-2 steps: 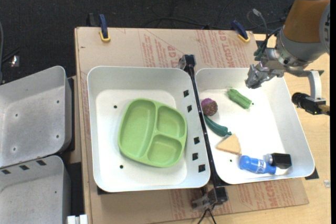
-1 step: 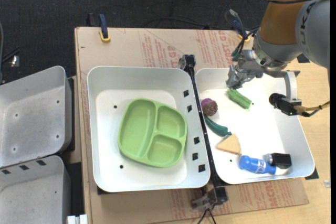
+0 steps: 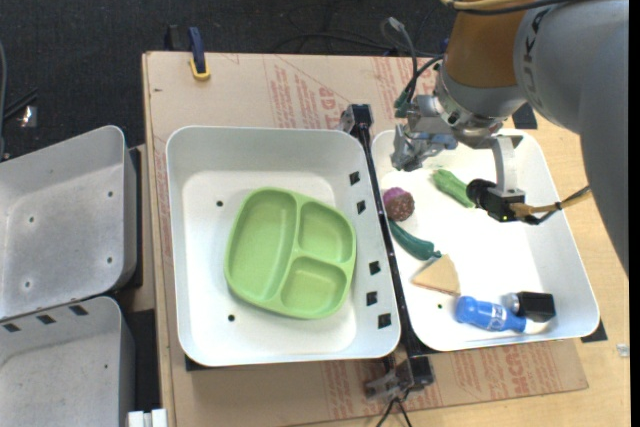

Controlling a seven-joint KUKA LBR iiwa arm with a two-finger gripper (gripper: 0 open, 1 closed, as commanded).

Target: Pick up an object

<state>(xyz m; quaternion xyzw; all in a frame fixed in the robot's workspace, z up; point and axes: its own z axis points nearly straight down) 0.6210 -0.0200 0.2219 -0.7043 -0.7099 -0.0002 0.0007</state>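
Near the right bin's [image 3: 570,245] front edge lie a blue bottle [image 3: 488,314] and tan wedge [image 3: 438,275]; behind them, a dark green pod [image 3: 410,241] and purple ball [image 3: 399,204], directly below the gripper [image 3: 412,151]. Whether its fingers are apart cannot be told.

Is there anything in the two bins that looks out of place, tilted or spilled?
Nothing stands out. The green divided plate lies flat in the left bin. In the right bin, the purple ball, the green pieces, the tan wedge and the blue bottle lie loose, none spilled or broken.
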